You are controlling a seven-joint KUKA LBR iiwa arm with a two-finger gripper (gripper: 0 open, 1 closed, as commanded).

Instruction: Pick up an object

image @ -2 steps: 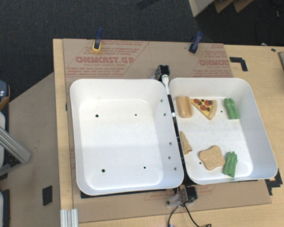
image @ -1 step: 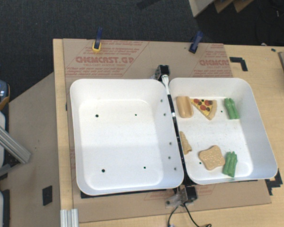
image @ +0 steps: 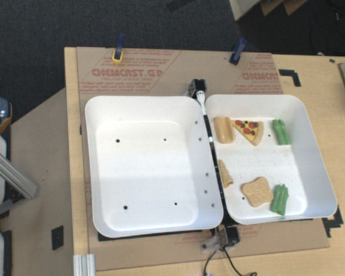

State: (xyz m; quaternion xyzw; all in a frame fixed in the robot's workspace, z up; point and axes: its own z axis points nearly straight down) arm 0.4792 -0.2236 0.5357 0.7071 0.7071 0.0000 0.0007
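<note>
- The right bin [image: 310,154] holds every candidate: a bread roll [image: 223,129] at its far-left corner, a pizza slice [image: 248,130] just beside it, and a green vegetable piece [image: 281,131] toward the far-right side.
- Along the near edge lie a slice of toast [image: 257,191], touching a second green piece [image: 279,199] on its right.
- A small tan item [image: 224,174], perhaps a pastry scrap, sits tight against the bin's left wall.
- Risk, as I judge it: the toast and its green neighbour touch, so a grasp there could catch both or push one aside; the tan item hugs the wall, leaving little room on that side.
- The left bin [image: 103,154] sits alongside on the counter [image: 80,73].
- End effector: released or clenched cannot be told, and its relation to the objects cannot be judged.
</note>
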